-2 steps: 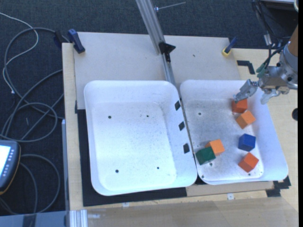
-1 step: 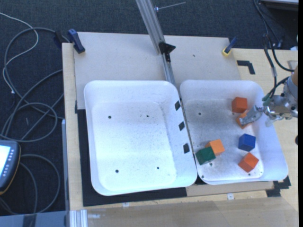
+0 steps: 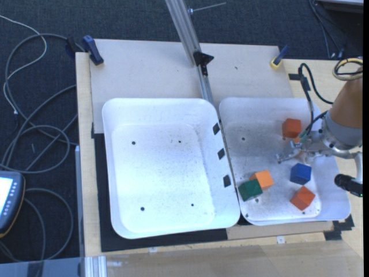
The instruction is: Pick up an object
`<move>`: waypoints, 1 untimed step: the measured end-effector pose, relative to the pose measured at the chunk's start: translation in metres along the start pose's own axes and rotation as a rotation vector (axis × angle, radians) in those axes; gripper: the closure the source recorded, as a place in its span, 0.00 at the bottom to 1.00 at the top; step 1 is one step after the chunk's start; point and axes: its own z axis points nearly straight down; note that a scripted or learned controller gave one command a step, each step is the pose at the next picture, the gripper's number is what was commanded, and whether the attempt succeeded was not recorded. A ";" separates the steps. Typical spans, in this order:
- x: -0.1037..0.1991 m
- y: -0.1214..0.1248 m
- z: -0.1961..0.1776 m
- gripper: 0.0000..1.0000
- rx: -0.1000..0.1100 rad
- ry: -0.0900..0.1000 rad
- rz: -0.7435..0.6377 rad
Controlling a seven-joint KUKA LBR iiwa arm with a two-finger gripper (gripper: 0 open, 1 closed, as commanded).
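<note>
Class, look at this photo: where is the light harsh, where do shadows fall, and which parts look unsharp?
Camera view: the left bin is washed out to near-white; the blocks, such as the blue block, cast short soft shadows on the right bin; the gripper looks soft and indistinct, and the whole frame is grainy.

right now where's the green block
In the camera view the green block sits in the right bin, near its front-left corner, right beside the light orange block and left of the blue block.
</note>
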 end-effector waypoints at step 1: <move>0.000 0.085 -0.007 0.00 -0.014 -0.007 -0.004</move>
